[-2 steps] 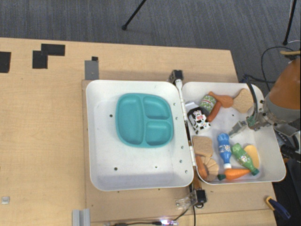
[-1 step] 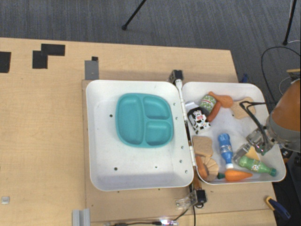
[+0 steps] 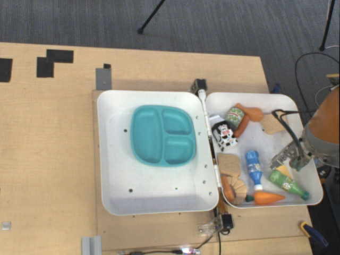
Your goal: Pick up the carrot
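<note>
The carrot [image 3: 269,198], orange with a green stub at its left end, lies along the front wall of the right bin [image 3: 297,102]. It rests between a green bottle [image 3: 287,183] and some brown bread pieces [image 3: 237,188]. My gripper [image 3: 287,158] hangs over the right side of that bin, above the green bottle's upper end and a small yellow piece [image 3: 282,170]. It sits up and to the right of the carrot and is not touching it. The grey arm with its orange band [image 3: 323,125] comes in from the right.
The right bin also holds a blue bottle [image 3: 253,169], a cow-patterned toy [image 3: 226,134], a green can [image 3: 234,115], a sausage [image 3: 244,125], and bread slices [image 3: 272,124]. The left bin [image 3: 114,158] bears a teal divided plate [image 3: 162,135]. Black cables [image 3: 284,118] loop near the arm.
</note>
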Robot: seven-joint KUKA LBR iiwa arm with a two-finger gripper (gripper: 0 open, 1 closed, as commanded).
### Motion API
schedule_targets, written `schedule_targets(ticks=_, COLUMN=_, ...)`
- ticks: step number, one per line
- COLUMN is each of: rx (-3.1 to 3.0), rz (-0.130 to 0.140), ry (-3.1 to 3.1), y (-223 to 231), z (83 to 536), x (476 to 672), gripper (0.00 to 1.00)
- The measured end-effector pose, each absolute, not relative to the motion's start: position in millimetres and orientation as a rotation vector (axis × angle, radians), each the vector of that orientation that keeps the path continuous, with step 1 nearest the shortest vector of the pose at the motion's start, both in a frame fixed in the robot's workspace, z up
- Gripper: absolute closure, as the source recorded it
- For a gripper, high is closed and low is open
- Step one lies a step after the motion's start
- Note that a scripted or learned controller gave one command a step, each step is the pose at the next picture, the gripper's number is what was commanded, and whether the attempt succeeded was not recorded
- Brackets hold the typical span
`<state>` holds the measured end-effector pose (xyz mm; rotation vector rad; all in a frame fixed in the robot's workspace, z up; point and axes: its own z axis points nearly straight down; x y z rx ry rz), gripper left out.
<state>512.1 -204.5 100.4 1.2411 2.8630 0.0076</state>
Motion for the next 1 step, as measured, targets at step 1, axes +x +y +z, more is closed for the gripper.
schedule_targets(ticks=1, rx=1.239, rz=0.012, ry=2.852, y=-203.3, z=111.1, x=516.5, gripper=1.0)
